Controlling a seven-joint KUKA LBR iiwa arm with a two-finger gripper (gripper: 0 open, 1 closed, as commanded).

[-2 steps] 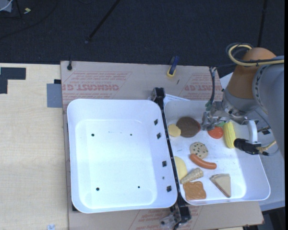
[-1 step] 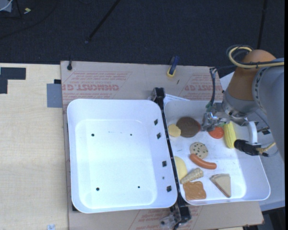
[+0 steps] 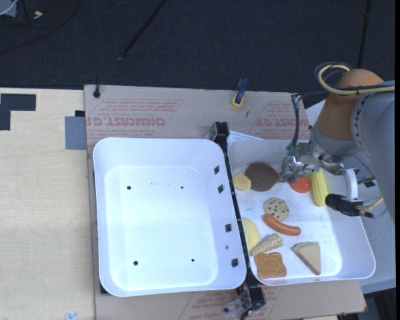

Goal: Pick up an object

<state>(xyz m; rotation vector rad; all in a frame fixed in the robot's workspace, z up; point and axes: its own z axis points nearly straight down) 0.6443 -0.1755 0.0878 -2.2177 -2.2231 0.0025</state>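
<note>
My gripper [image 3: 293,169] is down in the right bin [image 3: 350,245], at its far side. It sits between a round brown patty [image 3: 261,176] on its left and a red tomato-like piece [image 3: 300,185] just below and to its right. A yellow corn cob [image 3: 319,187] lies beside the red piece. Nothing can be seen held in the gripper. Nearer the front lie a chocolate-chip cookie [image 3: 276,208], an orange sausage [image 3: 283,227], a toast slice [image 3: 271,265] and a pale wedge [image 3: 309,255].
The left bin [image 3: 110,179] stands beside the right one, with a black clip rail [image 3: 228,199] between them. A small yellow piece [image 3: 242,181], a yellow banana-like piece [image 3: 251,232] and a cone-shaped piece [image 3: 267,245] lie along the right bin's left wall. The arm [image 3: 360,125] comes in from the right.
</note>
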